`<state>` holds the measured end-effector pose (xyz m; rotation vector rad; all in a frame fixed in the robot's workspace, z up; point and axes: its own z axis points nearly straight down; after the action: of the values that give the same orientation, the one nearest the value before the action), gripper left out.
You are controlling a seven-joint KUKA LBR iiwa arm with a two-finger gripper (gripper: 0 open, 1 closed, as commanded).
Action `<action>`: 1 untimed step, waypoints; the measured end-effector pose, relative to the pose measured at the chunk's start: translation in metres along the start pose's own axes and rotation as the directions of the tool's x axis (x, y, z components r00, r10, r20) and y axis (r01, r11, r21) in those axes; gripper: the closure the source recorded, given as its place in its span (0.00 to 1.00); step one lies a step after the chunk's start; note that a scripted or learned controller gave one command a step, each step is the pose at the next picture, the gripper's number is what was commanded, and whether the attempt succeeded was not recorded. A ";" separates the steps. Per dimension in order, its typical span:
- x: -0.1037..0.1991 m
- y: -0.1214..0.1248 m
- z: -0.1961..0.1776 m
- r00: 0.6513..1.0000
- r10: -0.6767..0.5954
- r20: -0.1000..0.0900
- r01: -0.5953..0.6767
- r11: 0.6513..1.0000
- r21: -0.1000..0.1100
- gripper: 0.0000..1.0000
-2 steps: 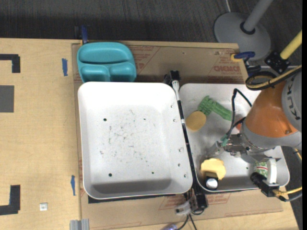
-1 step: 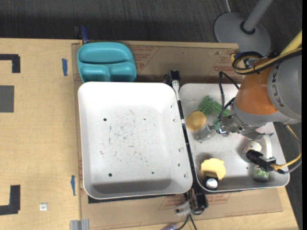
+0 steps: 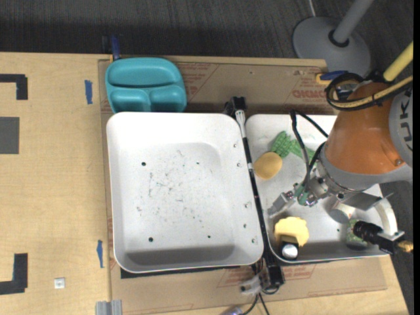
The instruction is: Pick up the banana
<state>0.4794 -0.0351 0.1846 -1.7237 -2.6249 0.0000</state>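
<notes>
Item: short yellow plastic banana piece (image 3: 291,229), blunt and chunky, pale matte skin, dark round cut end facing the near wall. Location: right white shallow bin (image 3: 328,253), near-left corner, lying flat, just beside the near rim.

Status: not yet grasped; resting free on the bin floor, apart from the gripper (image 3: 289,199). Step in hand, as judged: approach, ahead of any descent. Gripper state: cannot tell; metal parts at the wrist too cluttered to read. Position: just far of the banana, slightly above it in the picture.

Next move, as judged: short shift toward the near-left corner, then straight descent astride the piece; little room beside the rim.

Neighbours: rounded tan-yellow toy fruit (image 3: 268,165) farther back; green leafy toy (image 3: 286,144) beyond it. Left white shallow bin (image 3: 177,189). Teal divided plastic tray (image 3: 146,84) on the counter (image 3: 52,176), far side.
</notes>
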 end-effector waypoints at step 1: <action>0.058 0.028 0.000 0.974 -0.228 0.001 0.228 0.974 -0.001 0.00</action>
<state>0.4826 0.0291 0.1845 -1.4119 -2.8067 -0.0009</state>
